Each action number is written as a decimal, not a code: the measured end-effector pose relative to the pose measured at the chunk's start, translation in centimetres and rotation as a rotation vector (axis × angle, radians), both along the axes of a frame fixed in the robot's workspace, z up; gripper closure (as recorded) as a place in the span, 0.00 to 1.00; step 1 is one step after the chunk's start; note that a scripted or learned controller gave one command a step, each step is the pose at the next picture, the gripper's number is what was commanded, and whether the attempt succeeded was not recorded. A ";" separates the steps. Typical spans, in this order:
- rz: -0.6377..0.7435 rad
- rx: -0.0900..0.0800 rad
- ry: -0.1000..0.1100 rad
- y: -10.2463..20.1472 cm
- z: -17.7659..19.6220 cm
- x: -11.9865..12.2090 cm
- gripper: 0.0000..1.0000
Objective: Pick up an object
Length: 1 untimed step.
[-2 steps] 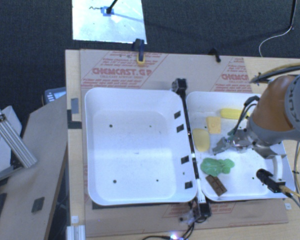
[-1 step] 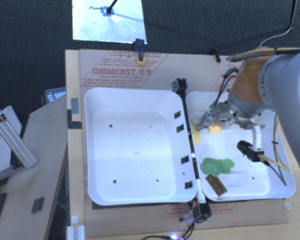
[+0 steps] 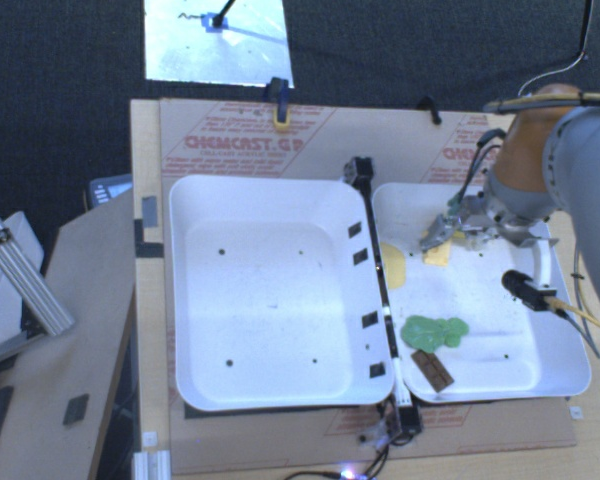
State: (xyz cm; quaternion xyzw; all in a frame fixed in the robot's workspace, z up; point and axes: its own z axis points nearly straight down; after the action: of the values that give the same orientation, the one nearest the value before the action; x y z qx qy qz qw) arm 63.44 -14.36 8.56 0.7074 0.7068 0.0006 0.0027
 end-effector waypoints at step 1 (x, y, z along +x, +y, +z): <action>0.002 0.006 0.019 -0.4 -0.3 3.2 0.00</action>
State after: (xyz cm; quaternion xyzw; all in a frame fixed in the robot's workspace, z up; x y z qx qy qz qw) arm 66.65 -14.74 8.25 0.7066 0.7076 -0.0037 -0.0061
